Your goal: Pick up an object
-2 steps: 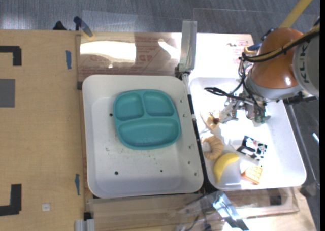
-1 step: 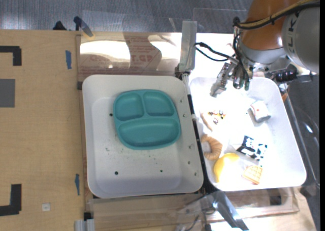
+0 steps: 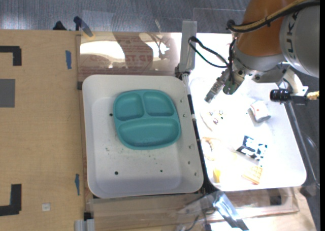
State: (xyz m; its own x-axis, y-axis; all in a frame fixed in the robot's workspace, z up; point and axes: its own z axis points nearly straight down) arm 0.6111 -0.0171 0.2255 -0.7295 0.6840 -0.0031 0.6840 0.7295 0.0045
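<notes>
While the gripper (image 3: 219, 89) hangs over the right bin (image 3: 294, 146) (grip state indeterminate), note the blue-and-white packet (image 3: 252, 147) below it; its print and the arm's partial lettering are illegible.

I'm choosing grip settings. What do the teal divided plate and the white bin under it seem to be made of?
The teal divided plate looks like moulded plastic or silicone with a matte finish: even colour, soft rounded compartment edges, no sharp glare. The white bin under it looks like rigid, smooth plastic: thin rounded rim, faint sheen, dark specks on its floor. Neither is certain from looks alone.
</notes>
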